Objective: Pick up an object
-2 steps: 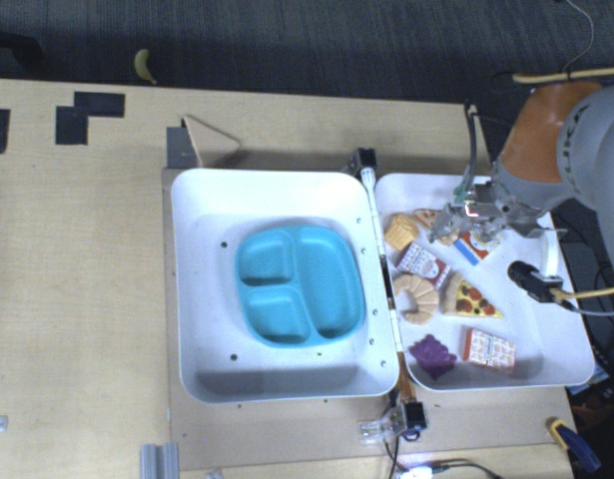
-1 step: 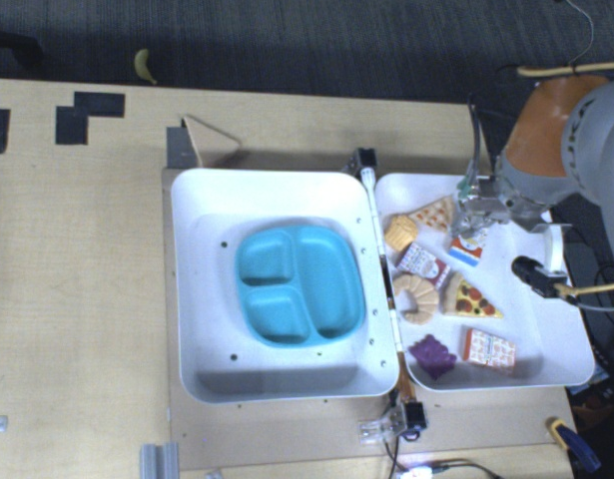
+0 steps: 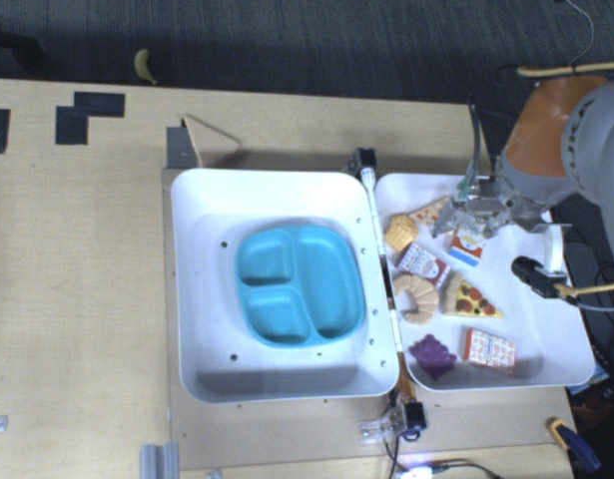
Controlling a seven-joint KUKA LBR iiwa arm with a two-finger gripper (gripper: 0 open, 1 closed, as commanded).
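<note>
Left white bin [image 3: 202,267] holds a blue divided tray [image 3: 299,283], three compartments, set near centre. Wooden bench [image 3: 77,297] carries black tape patches [image 3: 87,116] at upper left. A small yellow banana-shaped item [image 3: 144,65] lies on the dark floor beyond the bench's far edge.

A pale wooden counter [image 3: 77,297] fills the lower part. Black tape marks [image 3: 87,116] lie near its far left corner. Beyond it lies dark carpet [image 3: 287,28].
</note>
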